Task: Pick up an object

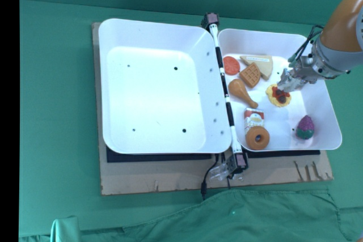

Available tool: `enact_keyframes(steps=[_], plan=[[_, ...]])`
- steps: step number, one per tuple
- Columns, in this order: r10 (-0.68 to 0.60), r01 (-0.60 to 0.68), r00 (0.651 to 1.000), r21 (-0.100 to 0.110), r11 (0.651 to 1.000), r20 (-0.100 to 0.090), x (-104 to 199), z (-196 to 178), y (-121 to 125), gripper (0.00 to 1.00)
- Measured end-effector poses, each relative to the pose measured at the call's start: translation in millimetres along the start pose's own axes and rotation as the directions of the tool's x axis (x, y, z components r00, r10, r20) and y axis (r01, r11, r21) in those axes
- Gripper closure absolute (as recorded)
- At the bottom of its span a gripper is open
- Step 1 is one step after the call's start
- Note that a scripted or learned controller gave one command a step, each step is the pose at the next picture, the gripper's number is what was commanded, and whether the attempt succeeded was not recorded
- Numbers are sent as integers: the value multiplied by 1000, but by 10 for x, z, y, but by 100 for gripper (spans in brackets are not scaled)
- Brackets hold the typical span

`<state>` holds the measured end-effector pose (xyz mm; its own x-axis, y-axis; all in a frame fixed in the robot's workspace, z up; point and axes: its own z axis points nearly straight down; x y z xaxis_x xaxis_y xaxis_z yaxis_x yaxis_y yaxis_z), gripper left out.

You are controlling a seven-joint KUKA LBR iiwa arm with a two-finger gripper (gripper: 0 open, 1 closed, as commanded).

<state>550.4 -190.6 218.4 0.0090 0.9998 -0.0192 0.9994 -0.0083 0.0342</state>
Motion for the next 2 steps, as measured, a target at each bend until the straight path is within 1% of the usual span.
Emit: enact_keyframes(steps=[1,2], plan=[[-6,6,1000,24,1000,-15,40,-478,36,100],[-6,6,1000,23,1000,-14,55,-1009,158,100]])
